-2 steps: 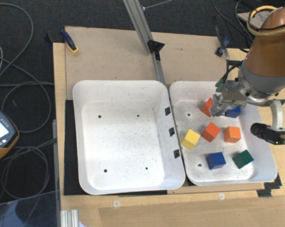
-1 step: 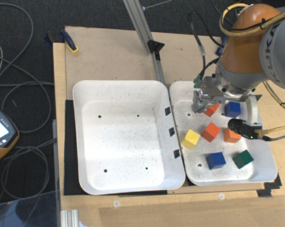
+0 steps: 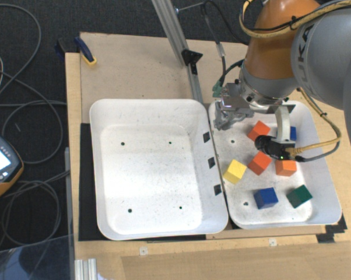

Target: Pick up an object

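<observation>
The hand (image 3: 227, 116) hangs low at ten o'clock in the right bin (image 3: 324, 209), probably placed to reach a block, though I cannot tell how open it is. The blocks lie from centre to six o'clock: red (image 3: 258, 130), yellow (image 3: 235, 171), blue (image 3: 265, 198) and green (image 3: 299, 196). The left bin (image 3: 105, 112) is bare.

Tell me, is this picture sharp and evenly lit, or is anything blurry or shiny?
Camera view: soft, even light; the yellow block and blue block look sharp, with faint shadows; the arm's orange band shines mildly; the gripper looks slightly soft.
</observation>
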Controlling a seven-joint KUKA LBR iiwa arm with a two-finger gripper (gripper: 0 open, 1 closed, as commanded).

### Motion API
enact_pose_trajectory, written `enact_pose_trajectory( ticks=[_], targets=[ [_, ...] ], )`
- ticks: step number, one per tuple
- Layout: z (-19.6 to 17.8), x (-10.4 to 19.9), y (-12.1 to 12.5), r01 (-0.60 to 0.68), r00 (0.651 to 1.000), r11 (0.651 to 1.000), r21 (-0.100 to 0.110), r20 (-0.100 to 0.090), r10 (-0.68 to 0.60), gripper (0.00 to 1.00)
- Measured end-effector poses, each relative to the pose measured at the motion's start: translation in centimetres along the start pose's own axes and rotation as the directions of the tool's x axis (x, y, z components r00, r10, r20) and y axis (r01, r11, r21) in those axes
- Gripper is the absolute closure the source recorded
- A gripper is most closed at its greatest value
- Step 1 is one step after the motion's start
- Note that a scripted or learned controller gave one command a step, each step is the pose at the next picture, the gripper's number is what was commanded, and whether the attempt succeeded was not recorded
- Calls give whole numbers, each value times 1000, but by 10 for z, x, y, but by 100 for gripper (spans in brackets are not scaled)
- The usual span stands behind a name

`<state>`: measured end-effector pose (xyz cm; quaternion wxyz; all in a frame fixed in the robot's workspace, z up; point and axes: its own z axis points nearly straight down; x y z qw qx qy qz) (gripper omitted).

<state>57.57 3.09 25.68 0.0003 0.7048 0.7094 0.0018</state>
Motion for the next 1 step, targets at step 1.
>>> enact_pose_trajectory(
  ticks=[1],
  targets=[
    [1,50,19,0,1000,1000,1,0,0,100]
  ],
)
